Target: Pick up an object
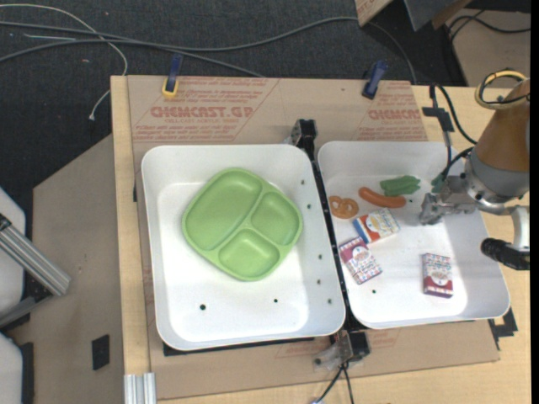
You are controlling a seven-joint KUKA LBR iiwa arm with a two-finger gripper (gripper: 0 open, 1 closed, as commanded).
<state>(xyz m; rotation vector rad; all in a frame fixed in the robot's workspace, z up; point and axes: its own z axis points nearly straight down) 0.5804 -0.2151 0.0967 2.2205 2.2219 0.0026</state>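
Right bin [484, 305], right half of frame: pretzel [342, 206], sausage [381, 198], green piece [400, 185], carton [376, 226], two packets [360, 260] [437, 274], all lying loose. Tool [436, 207]: above bin's upper right, just right of the green piece; state of its grip cannot be told. Left bin [168, 310], frame centre: green divided plate [242, 223]. Both bins on cardboard-covered tabletop [253, 99].

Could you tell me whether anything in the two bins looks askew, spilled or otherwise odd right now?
Nothing looks spilled or damaged. The green divided plate lies turned at an angle in the left bin, not square to its walls. In the right bin, the small packets and toy foods lie loosely scattered, as expected for a picking bin.
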